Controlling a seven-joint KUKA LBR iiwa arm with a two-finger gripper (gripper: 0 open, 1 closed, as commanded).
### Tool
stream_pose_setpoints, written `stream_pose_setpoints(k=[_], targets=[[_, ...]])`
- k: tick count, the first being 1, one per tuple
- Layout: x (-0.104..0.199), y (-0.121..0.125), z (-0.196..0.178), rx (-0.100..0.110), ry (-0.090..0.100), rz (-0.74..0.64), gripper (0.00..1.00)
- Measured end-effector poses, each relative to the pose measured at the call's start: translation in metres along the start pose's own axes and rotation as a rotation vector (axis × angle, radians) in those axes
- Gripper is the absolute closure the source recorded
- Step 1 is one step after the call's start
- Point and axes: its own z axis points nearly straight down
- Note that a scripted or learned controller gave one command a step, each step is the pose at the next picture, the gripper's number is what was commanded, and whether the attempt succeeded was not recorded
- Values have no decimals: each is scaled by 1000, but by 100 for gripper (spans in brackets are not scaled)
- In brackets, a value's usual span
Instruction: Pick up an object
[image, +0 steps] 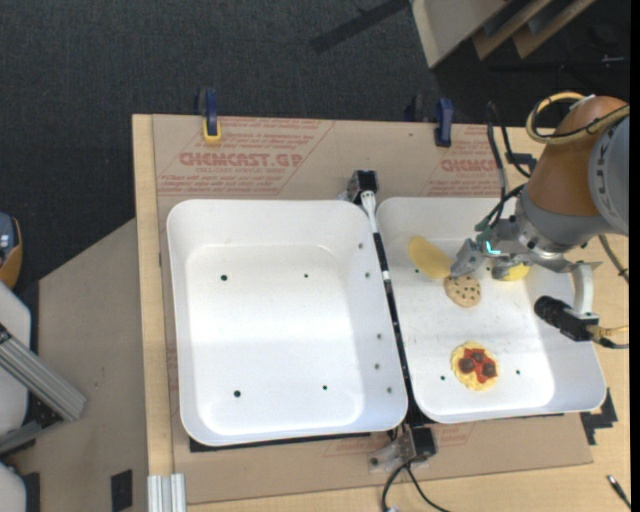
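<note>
The surface (300, 150) is carrying two white bins side by side; the left bin (270, 320) is lying bare. The right bin (545, 395) is holding the arm (570, 200), which is reaching in from the right. The jaws (468, 264) are hanging just above a cookie (463, 292); how far they are parted I cannot tell. A yellow chip (430, 258) is lying just left, a small pizza (476, 365) nearer. Being flat, the cookie is likely risking a slip or a sideways nudge.

Text: "CHEMCAST GP" is printed in red, repeated | Surface: brown protective paper (260, 155) laid over the tabletop
</note>
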Motion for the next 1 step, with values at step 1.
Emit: stream_pose_setpoints(k=[1], targets=[[0,1,-11,-3,-1,-1,100]])
